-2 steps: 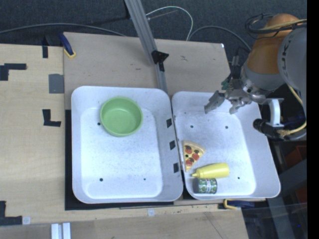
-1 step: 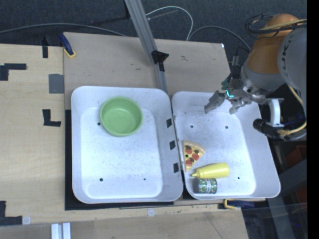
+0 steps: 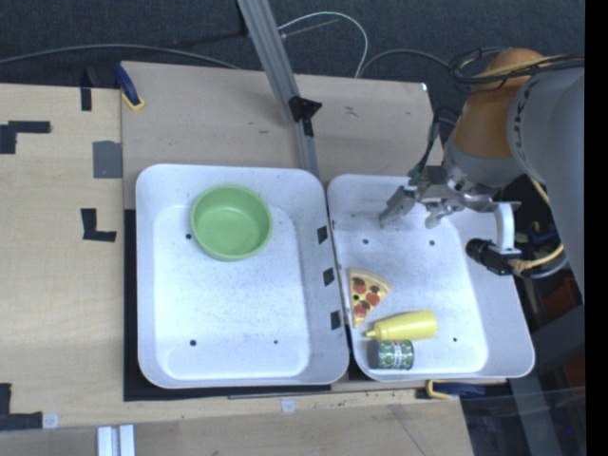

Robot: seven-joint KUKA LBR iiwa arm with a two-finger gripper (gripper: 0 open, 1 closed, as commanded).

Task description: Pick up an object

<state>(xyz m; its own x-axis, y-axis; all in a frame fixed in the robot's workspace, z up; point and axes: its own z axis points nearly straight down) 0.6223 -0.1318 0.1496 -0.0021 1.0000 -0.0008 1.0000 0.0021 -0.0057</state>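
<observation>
Gripper (image 3: 414, 212), fingers spread and empty, above the right bin (image 3: 494, 335). Below the fingers lie a pizza slice (image 3: 365, 296), yellow bottle (image 3: 403, 326) and can (image 3: 390, 354); leftward, the left bin (image 3: 152, 283) holds a green bowl (image 3: 231, 221).

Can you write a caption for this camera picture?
Open gripper above the right bin holding pizza slice, yellow bottle and can.

You won't find any readable text, number or brand here. The can (image 3: 391, 354) in the right bin (image 3: 494, 335) has a patterned label, but it is too small and blurred to read. The yellow bottle (image 3: 404, 327) beside it carries no print you can make out.
</observation>
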